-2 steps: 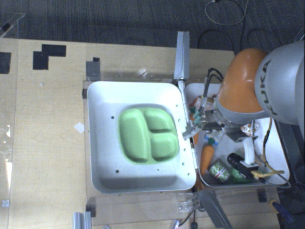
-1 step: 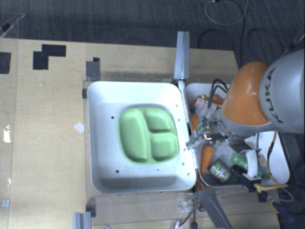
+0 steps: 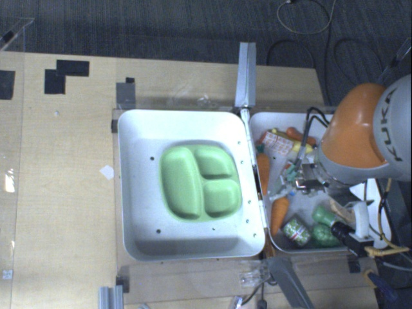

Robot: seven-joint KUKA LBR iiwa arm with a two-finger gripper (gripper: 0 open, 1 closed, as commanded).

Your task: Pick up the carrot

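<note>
"kuka" on the arm [image 3: 380,134]; gripper [image 3: 297,180] above the carrot [image 3: 279,214], finger state perhaps impossible to tell

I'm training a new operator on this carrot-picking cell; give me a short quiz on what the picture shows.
1. True or false: the green tray lies in the left bin.
2. Which bin holds the carrot: A left, B right?
3. Fill in: the carrot lies at the right bin's ____ wall, below the gripper in the picture.

Key: 1 true. 2 B. 3 left.
</note>
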